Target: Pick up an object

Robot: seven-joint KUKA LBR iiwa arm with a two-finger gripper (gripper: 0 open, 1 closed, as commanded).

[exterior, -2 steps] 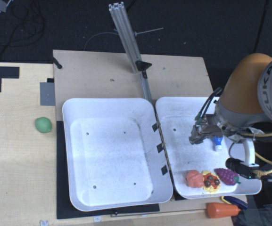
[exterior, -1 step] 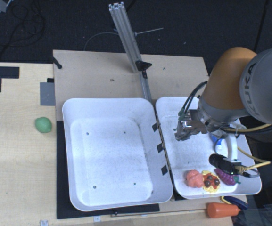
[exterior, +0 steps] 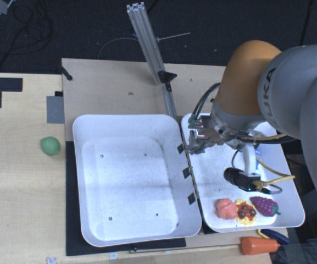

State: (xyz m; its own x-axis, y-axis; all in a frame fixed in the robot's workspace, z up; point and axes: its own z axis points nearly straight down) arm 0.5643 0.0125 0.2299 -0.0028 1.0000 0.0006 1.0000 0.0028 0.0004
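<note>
Wooden bench (exterior: 15,175), two white bins (exterior: 92,147), green ball (exterior: 50,146)

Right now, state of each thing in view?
Left white bin: nothing visible inside.
Right white bin: holds toys.
Pink toy: resting in right bin.
Purple grape bunch: resting beside it.
Green ball: on bench, outside bins.
Orange carrot: outside bins.

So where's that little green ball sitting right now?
The green ball lies on the wooden bench top at the camera view's left, outside both bins, just left of the left-hand bin.
</note>
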